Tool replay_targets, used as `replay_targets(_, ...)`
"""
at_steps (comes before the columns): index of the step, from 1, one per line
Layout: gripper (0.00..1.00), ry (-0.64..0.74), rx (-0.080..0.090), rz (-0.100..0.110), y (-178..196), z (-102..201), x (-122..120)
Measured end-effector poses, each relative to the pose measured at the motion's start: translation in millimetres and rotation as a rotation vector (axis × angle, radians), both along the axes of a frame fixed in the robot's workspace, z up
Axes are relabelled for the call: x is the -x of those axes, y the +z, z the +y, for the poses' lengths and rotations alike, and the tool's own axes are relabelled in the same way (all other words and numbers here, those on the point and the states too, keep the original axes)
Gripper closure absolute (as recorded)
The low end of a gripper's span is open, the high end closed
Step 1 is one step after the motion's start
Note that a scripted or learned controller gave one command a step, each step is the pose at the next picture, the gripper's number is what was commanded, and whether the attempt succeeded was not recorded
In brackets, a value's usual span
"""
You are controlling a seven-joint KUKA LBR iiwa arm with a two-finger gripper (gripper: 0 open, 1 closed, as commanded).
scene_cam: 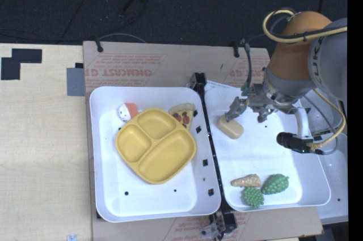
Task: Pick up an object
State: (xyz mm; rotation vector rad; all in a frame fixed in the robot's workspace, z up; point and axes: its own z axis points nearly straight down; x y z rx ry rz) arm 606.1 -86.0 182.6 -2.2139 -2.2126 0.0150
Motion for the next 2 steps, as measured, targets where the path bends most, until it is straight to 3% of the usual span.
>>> replay_targets(1, 0.0, 0.002, 0.001, -0.014, 7.3, -0.3, -3.1)
replay_targets(2, 0.0, 0.003, 0.001, -0.009, -43.5, 2.3, -11.2)
